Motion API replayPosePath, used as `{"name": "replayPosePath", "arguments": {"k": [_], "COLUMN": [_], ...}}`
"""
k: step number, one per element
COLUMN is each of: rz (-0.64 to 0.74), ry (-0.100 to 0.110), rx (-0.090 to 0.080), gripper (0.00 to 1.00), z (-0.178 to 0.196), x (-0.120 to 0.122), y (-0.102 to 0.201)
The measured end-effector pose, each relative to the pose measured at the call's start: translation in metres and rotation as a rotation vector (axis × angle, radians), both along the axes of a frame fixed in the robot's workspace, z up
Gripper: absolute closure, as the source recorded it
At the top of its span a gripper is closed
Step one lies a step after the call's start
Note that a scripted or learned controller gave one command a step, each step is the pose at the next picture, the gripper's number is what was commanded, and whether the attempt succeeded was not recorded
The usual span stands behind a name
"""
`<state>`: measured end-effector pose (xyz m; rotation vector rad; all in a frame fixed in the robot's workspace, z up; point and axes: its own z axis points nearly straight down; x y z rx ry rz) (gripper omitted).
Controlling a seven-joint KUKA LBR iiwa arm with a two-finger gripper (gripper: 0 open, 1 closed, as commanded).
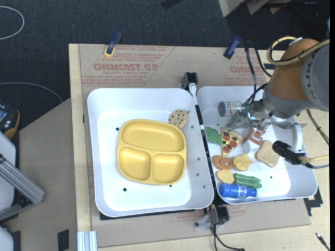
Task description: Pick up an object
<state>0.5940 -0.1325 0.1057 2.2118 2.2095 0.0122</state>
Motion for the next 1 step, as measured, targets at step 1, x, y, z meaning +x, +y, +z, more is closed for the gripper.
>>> {"name": "replayPosePath", "arguments": {"k": [1], "rz": [-0.001], "ry": [-0.009], "rx": [-0.008], "gripper": [1.00], "z": [0.0120], "x": [0.0021], "y": [-0.0032]}}
